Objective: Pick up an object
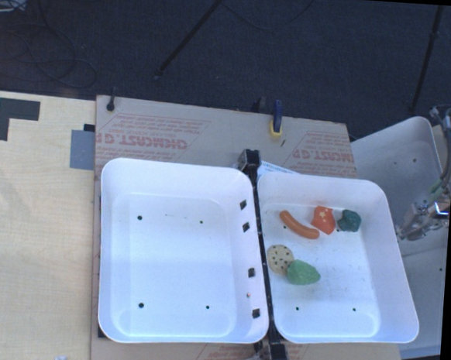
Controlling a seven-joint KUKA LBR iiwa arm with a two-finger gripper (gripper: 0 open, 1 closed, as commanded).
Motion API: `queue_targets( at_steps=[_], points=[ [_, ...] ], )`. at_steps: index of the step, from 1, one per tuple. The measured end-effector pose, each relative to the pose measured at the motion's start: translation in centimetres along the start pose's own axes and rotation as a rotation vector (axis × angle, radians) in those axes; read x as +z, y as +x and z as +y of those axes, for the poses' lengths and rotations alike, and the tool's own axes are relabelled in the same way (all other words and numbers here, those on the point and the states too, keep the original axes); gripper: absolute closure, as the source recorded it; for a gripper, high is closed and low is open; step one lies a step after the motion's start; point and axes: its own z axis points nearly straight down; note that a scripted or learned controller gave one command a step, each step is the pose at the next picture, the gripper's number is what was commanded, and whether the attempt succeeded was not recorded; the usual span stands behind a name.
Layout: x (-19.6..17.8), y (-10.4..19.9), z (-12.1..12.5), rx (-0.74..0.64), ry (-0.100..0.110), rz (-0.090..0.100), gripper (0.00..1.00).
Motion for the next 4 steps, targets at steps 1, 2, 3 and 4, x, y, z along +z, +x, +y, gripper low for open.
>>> queue_targets(
  at_steps=[1,2,3,4],
  points=[
    [-0.9,-0.1,0.0,-0.005,0.001,0.000,1.00],
    [-1.8,-0.2,0.0,-0.010,0.002,-0.001,1.00],
    [-2.7,-0.2,0.0,-0.014,0.002,-0.001,1.00],
    [-3.6,-0.3,0.0,-0.019,0.002,-0.002,1.00]
  ],
)
